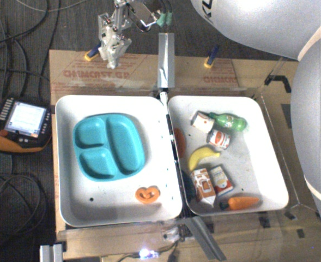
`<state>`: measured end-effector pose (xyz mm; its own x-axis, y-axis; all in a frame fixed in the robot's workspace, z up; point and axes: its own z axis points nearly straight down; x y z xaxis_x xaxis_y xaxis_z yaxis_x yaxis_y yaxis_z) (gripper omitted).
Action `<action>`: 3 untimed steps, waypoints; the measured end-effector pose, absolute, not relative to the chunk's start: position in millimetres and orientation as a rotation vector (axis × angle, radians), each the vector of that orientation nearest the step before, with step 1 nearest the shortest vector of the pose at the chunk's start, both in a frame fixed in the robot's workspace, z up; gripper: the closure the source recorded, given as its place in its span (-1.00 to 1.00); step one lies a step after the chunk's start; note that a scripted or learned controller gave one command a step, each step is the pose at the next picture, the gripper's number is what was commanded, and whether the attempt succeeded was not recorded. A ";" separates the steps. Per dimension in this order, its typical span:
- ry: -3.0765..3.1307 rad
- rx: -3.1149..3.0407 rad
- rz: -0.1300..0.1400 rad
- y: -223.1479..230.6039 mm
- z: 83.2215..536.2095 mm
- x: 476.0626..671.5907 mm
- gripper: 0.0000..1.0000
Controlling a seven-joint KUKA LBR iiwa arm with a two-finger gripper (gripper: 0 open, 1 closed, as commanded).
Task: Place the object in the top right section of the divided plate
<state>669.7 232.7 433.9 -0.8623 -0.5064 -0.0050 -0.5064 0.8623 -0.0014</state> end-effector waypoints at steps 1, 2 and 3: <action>2.712 -1.573 0.004 234.2 434.3 669.2 1.00; 2.604 -1.751 0.000 139.2 434.1 667.1 1.00; 2.766 -1.477 0.007 227.3 434.1 657.8 1.00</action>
<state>657.8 227.3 434.1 -0.5563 -0.8310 -0.0070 -0.8310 0.5563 0.0015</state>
